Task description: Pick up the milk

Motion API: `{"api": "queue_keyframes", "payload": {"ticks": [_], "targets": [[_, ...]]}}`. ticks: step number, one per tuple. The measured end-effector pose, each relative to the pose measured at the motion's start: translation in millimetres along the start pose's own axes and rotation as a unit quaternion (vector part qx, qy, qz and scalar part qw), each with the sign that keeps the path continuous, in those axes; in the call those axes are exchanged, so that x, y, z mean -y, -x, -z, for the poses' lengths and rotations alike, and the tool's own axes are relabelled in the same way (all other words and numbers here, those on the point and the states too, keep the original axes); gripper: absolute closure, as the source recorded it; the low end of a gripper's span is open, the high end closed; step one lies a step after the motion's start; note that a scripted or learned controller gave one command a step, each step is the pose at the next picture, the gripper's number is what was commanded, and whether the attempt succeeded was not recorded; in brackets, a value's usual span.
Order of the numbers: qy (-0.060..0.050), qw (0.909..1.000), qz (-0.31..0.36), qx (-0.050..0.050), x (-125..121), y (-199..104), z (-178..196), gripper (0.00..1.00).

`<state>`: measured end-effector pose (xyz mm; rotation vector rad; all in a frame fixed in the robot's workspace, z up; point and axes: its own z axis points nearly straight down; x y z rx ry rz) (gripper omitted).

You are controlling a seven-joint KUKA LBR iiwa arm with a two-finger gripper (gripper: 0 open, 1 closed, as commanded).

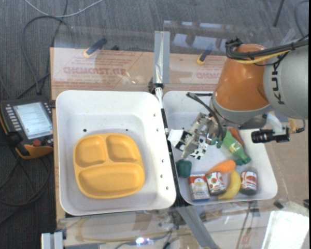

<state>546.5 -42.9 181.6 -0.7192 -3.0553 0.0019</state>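
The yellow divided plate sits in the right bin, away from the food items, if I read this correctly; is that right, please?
Not quite. The camera view shows the yellow divided plate in the left bin, not the right one. It is indeed away from the food items, which lie in the right bin.

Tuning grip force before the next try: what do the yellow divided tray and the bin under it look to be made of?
The yellow divided tray looks like moulded plastic, matte to slightly satin: one even colour, rounded compartment edges, soft highlights. The left bin looks like smooth white plastic too, with rounded corners and a faint sheen, though painted metal can't be excluded.
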Motion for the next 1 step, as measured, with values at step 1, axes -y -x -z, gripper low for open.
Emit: {"api": "queue_keyframes", "payload": {"ticks": [1], "targets": [[0.002, 0.9993, -0.037, -0.002, -19.6, -22.0, 1.9, 1.0]]}}
